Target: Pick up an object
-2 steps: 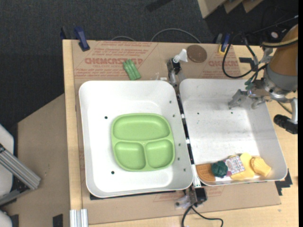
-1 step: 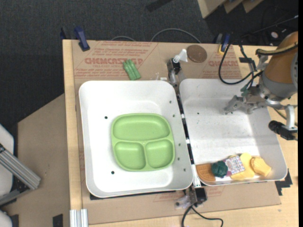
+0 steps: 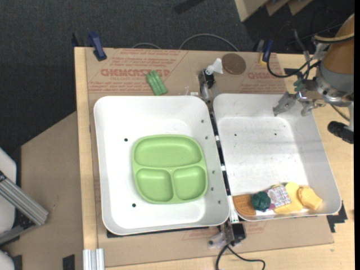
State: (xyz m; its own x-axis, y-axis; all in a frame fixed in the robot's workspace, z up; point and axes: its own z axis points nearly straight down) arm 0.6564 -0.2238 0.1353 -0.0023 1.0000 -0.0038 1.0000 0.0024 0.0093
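Note:
Several small objects lie along the front edge of the right bin (image 3: 264, 145): a dark green lump (image 3: 260, 201), a patterned packet (image 3: 279, 195), a yellow piece (image 3: 292, 203), an orange-yellow piece (image 3: 310, 197) and a flat brown piece (image 3: 242, 205). My gripper (image 3: 293, 107) hangs over the far right corner of that bin, well away from them. Its two fingers are spread apart with nothing between them. The grey arm with its orange band (image 3: 340, 61) comes in from the right.
A green divided plate (image 3: 169, 167) lies in the left bin (image 3: 112, 128). Behind the bins, on the cardboard, are a green object (image 3: 157, 83), a brown disc (image 3: 233, 64) and blue clamps (image 3: 98, 45). Cables run near the arm.

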